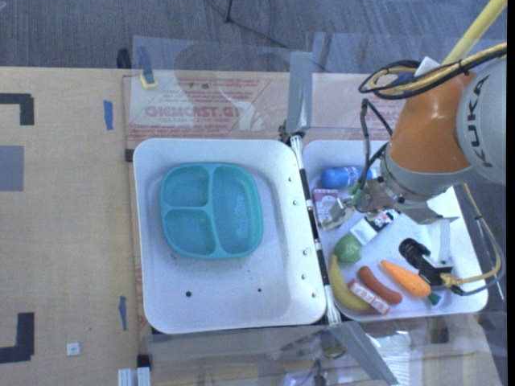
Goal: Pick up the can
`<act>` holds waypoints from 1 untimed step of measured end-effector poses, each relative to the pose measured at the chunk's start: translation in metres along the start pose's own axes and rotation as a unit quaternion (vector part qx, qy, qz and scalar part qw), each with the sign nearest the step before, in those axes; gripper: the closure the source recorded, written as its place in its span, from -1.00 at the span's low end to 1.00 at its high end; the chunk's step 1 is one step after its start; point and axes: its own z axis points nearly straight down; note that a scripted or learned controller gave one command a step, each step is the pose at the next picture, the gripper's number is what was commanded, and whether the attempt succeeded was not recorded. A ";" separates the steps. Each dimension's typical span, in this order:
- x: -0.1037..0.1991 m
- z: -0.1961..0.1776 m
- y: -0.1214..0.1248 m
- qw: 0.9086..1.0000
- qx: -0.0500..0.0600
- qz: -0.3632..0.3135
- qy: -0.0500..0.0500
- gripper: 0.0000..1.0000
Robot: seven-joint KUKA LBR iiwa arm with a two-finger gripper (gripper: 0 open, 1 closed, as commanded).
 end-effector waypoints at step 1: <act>-0.025 -0.083 0.063 0.989 -0.001 0.145 -0.001 -1.00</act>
